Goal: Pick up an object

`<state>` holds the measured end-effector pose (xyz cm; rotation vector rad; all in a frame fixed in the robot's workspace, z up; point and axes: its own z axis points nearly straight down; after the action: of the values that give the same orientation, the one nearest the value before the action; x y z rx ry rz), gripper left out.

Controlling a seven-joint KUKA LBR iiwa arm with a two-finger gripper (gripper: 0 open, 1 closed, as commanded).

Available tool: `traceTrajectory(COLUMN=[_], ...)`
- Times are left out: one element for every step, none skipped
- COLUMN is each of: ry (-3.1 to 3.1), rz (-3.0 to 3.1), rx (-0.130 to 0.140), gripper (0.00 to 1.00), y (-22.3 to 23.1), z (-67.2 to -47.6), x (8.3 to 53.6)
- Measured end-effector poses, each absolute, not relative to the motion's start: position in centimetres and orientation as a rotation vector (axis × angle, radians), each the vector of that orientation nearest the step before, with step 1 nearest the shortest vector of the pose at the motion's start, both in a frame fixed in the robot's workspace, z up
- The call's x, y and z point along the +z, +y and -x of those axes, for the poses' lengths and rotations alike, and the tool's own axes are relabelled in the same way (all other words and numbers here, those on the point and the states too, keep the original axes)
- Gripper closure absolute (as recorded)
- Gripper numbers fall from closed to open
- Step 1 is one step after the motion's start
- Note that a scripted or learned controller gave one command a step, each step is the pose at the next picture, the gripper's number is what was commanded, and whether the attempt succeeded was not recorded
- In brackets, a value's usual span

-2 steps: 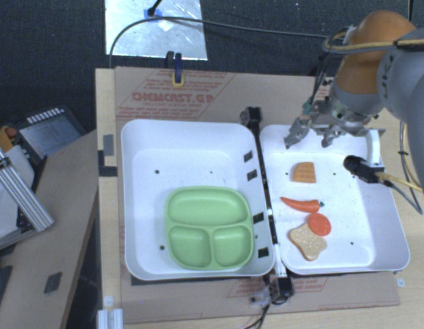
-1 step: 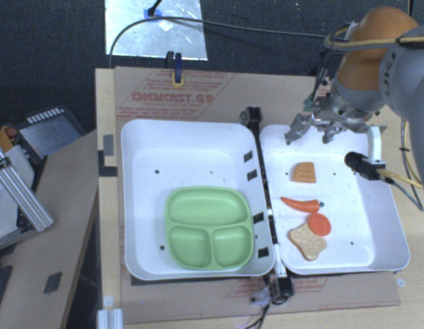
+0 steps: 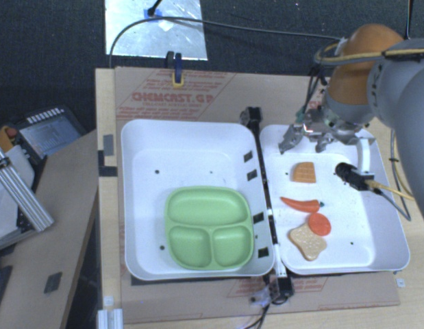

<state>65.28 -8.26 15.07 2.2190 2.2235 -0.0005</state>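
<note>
The fingers (image 3: 306, 140) are hanging spread and empty above the cracker (image 3: 304, 173), just below them; reaching is underway, and descending then closing comes next.

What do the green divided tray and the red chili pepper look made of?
Green divided tray: probably moulded plastic, an even matte pale green with soft rounded compartment edges. Red chili pepper: likely a plastic or rubber toy, a uniform saturated red with a faint sheen.
</note>
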Motion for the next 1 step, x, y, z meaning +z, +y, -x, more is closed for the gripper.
traceTrajectory(ry=[2.219], rz=[-2.214], rx=[0.006], gripper=[0.00], y=[-8.36], z=[-65.06], x=[9.32])
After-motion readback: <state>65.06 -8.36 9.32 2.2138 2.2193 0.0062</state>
